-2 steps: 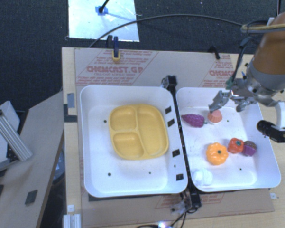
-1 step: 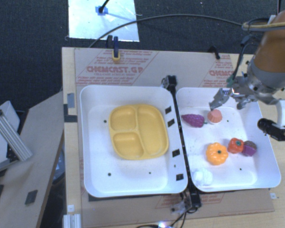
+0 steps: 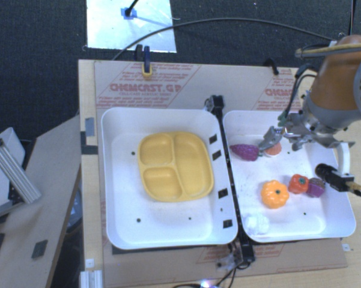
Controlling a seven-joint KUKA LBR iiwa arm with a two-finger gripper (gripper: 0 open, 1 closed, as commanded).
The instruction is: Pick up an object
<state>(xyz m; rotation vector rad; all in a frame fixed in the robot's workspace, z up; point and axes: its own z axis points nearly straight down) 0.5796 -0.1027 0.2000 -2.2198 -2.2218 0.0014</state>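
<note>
My gripper (image 3: 273, 140) hangs low over the upper part of the right bin (image 3: 324, 221). Just under its tip lies a small salmon-coloured piece (image 3: 275, 150), partly hidden by the gripper. A purple eggplant-like toy (image 3: 245, 152) lies just to the left of the gripper on the bin floor. Lower down sit an orange pumpkin toy (image 3: 275, 194), a red pepper toy (image 3: 298, 183) and a small purple toy (image 3: 316, 188) touching it. A white object (image 3: 256, 223) rests near the bin's front left corner.
The left bin (image 3: 123, 221) holds a yellow divided tray (image 3: 174, 165). A black divider with clips (image 3: 223, 161) runs between the bins. A black cylinder-like part (image 3: 331, 177) juts in over the right bin's right side. The arm's orange band (image 3: 342, 71) looms above.
</note>
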